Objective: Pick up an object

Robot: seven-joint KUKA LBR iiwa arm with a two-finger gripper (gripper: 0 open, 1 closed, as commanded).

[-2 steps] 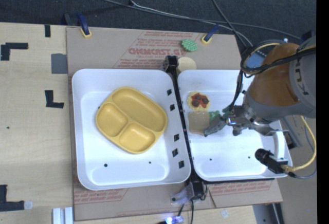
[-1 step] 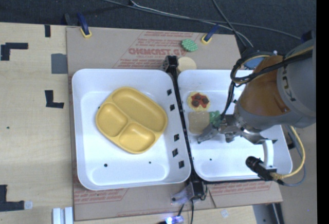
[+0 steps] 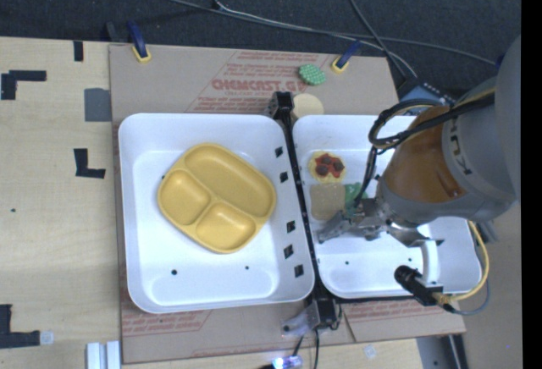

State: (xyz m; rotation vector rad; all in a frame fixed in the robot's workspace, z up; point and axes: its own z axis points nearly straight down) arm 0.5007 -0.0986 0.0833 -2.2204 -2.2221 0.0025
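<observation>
Because the arm reaches into the right bin [image 3: 339, 278], the gripper [image 3: 347, 222] sits low; whether it is released or clenched cannot be told. A tan block [image 3: 326, 200] lies just beside it, a red-topped piece [image 3: 327, 165] beyond, ungrasped.

A: What does the arm [image 3: 449, 164] cover?
B: Much of the right bin [image 3: 364, 274], along its right edge and far right corner; the arm itself runs off the picture's right edge.
A: And the gripper [image 3: 360, 219]?
B: Its fingers are too blurred to read; a pale flat object [image 3: 326, 200] lies partly under it, its kind unclear; the red-and-yellow item [image 3: 328, 165] is too small to name.
</observation>
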